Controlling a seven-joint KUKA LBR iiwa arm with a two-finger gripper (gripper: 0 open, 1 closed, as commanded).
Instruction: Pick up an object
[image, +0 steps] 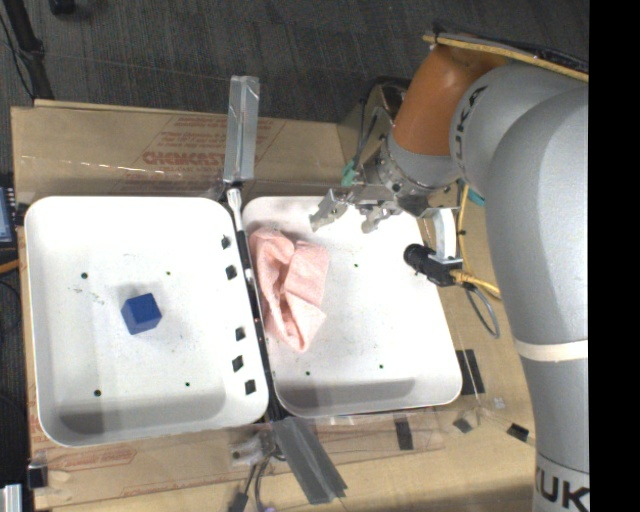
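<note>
Pink cloth (290, 283), soft, light and floppy, lay crumpled at the right bin's (400, 340) left wall, and we judged its raised fold the best pinch point, the gripper (349, 215) hovering spread and empty near its top.

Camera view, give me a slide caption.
End effector open above right bin, near pink cloth; blue cube in left bin.
</note>
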